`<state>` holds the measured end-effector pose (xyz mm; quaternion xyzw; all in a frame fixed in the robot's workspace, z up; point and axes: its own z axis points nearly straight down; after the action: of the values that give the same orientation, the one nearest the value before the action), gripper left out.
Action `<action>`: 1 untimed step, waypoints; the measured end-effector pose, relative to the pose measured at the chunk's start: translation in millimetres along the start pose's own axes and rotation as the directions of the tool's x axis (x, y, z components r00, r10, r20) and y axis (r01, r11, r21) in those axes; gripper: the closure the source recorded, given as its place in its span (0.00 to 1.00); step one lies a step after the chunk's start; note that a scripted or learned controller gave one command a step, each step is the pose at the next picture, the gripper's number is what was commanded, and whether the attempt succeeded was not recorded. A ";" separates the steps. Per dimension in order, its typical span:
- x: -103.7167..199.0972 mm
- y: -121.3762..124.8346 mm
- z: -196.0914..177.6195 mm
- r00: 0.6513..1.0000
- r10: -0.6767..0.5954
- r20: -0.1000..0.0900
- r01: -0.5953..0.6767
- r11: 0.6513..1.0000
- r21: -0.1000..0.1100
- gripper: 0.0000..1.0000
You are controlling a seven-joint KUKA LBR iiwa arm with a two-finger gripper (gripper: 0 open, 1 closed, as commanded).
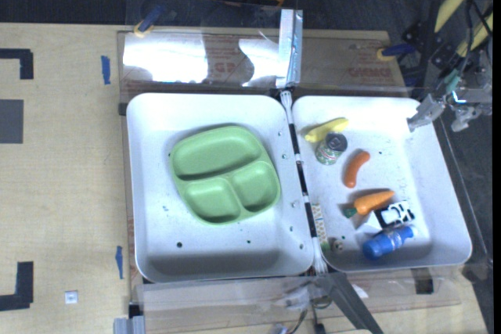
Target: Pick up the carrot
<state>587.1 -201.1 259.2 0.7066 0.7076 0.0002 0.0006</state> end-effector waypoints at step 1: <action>35.7 -91.0 106.6 0.999 0.040 -0.001 -0.040 0.999 0.002 0.00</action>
<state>496.1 -165.6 152.5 0.7208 0.6931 0.0000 -0.0005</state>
